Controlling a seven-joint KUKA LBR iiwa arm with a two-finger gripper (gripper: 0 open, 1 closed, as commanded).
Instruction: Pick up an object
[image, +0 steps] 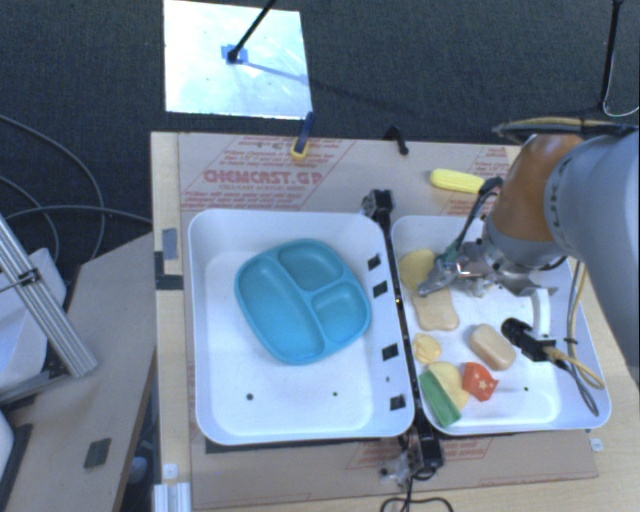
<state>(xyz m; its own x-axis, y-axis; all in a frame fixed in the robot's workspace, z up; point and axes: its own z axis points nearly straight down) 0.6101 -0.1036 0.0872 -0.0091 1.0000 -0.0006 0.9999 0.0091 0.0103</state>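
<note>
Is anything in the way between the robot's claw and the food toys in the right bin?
Nothing visible blocks it. The gripper is low inside the right bin, right at the pale yellow piece and the tan slice. The other toys, like the bread-shaped piece, lie apart toward the front.

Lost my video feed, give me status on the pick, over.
End effector low in right bin, over tan food pieces. Nothing seen gripped. Blue divided plate sits in left bin, away from the arm.

Red print on cardboard sheet: "CHEMCAST GP" (upside-down, approx.); rest illegible.
</note>
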